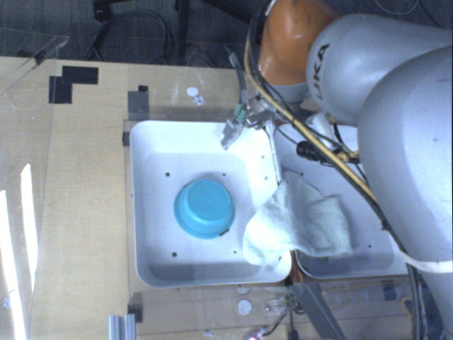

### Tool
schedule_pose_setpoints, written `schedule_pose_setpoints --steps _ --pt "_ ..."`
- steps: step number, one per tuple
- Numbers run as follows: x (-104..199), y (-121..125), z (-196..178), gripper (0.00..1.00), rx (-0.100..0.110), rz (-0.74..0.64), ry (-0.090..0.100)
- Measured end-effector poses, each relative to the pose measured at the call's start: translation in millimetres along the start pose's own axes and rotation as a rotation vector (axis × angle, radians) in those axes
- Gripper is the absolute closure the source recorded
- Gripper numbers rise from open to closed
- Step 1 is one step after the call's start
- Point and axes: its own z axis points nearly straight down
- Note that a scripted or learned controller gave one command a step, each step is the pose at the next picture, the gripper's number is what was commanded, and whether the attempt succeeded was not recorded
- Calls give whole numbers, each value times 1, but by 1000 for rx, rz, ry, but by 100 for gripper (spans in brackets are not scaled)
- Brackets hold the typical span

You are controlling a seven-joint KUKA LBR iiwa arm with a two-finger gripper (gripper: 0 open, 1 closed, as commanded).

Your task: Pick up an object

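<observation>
Bench (71, 211) is light wood, with black tape marks (71, 82) at its 11 o'clock corner and a glare streak along the 9 o'clock edge.

Left bin (152, 183): white, shallow. A blue bowl (204, 208) sits open side up, roughly centre, slightly toward 5 o'clock. It is clear of all four walls and touches nothing else.

A white cloth (297, 225) is draped over the divider between the two bins. One bunched end hangs into the left bin at its 4 o'clock corner; the rest lies flat in the right bin (354, 264). It is near the bowl, at the bowl's 4 o'clock, but apart from it.

Gripper (232, 134) is over the left bin's 1 o'clock corner, right at the back wall, pointing toward 7 o'clock. It is well apart from the bowl, which sits at the gripper's 7 o'clock, and apart from the cloth. The fingers look small and blurred, so I cannot tell whether they are spread or closed. Nothing is visible between them.

The arm (396, 119), grey with an orange band (294, 34), comes in from 3 o'clock and covers much of the right bin. Cables (318, 151) run along the wrist.

Below the bins at 6 o'clock are small fittings on the bench edge, too small to identify.
</observation>
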Motion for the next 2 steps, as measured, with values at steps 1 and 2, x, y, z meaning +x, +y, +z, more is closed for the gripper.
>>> schedule_pose_setpoints --steps 1,2 --pt "1 2 -8 100 -1 -5 -1" --pt "35 -15 87 100 1 154 1"
